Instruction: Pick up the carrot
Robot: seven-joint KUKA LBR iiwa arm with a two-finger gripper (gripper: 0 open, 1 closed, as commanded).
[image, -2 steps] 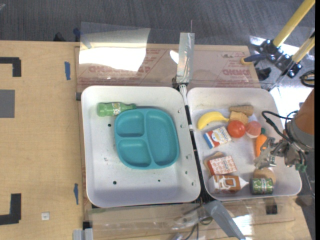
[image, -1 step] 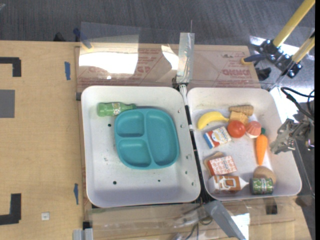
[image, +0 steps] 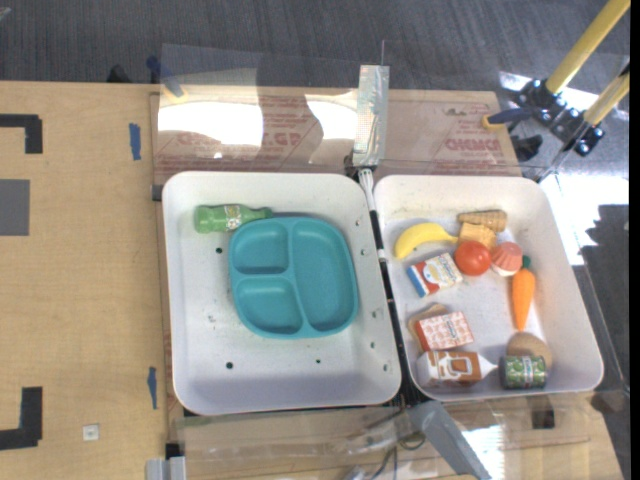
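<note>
Right bin, near edge: a small green can beside a brown rounded piece; two printed cartons at its left.
Carrot: smooth orange cone, green top — lying free along the right bin's right side, tip toward the near edge.
Middle: a glossy red tomato, a curved yellow banana.
Left bin: a teal three-part plate; a green bottle behind it.
End effector: cannot tell.
Surface: flat brown board.
</note>
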